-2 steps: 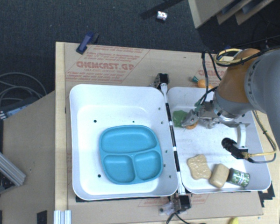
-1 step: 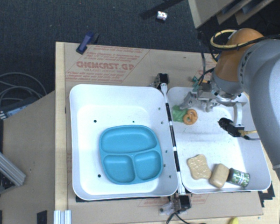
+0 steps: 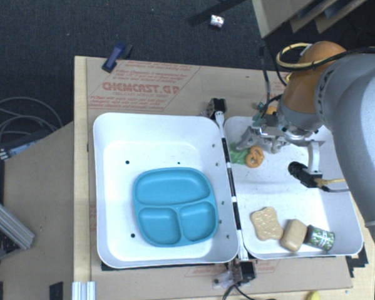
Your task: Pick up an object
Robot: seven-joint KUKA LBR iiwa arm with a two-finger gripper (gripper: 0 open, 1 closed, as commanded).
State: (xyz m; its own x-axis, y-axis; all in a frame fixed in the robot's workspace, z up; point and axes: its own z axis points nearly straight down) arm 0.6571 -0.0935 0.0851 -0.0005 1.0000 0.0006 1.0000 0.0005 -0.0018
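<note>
Cardboard-topped bench (image 3: 147, 87) bears 2 white bins (image 3: 112, 142); dark carpet (image 3: 56, 20) around.

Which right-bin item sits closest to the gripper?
The orange pretzel, right beneath the gripper at the bin's top; the others lie along the near edge.

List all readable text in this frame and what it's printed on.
"CHEMCAST GP", red print on the brown protective sheet covering the bench behind the left bin.
Smaller red lines above and below that brand on the same sheet: too small and blurred to read.
Green can in the right bin: its label is too small to read.
Nothing else carries legible text.
</note>
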